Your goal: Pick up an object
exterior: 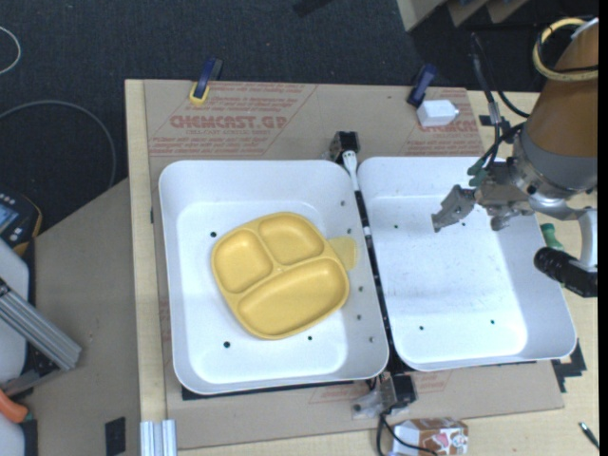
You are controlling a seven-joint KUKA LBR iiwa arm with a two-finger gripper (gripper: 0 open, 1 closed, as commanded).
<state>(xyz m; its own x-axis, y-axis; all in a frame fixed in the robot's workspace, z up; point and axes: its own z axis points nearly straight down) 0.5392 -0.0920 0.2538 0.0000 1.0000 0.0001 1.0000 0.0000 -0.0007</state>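
Two white bins, yellow tray (279, 275) in left bin (180, 255), jaws (472, 207) well apart rightward

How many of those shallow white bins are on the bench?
2. The left white plastic bin holds a yellow three-compartment plate; the right white plastic bin sits beside it, under the robot's hand.

Two white bins (180, 255), one yellow divided plate (278, 274)
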